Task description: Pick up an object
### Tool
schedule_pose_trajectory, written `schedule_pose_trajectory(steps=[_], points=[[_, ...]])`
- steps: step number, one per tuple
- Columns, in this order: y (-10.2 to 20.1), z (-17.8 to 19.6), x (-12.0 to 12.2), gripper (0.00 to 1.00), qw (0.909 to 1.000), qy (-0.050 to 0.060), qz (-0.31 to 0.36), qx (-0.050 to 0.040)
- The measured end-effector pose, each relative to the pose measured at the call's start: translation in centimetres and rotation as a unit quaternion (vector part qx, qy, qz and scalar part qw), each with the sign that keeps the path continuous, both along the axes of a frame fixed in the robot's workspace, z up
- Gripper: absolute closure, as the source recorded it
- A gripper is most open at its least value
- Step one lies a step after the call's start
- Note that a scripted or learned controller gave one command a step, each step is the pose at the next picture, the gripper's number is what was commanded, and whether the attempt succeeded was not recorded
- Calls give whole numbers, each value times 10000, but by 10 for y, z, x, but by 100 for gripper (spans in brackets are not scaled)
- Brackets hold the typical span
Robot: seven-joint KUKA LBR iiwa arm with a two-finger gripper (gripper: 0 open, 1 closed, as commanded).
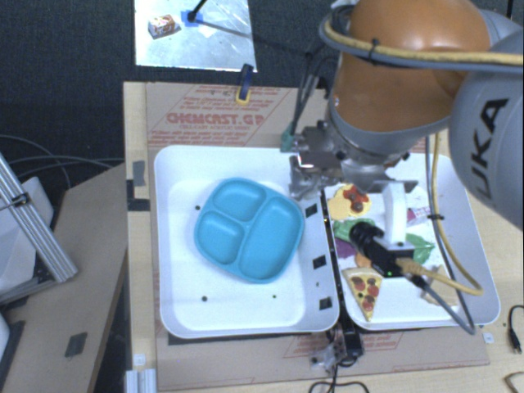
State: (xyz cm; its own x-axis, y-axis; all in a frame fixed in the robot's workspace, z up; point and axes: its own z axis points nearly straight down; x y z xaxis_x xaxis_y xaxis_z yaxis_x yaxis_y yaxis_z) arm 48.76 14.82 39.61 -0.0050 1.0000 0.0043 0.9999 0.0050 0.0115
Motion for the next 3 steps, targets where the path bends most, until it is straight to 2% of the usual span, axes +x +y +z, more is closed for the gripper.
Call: schedule_pose_trajectory(steps=[1, 3], points=[[0, 5, 0, 100, 10000, 37, 33, -16], [0, 26, 1, 100, 9999, 24, 102, -15]])
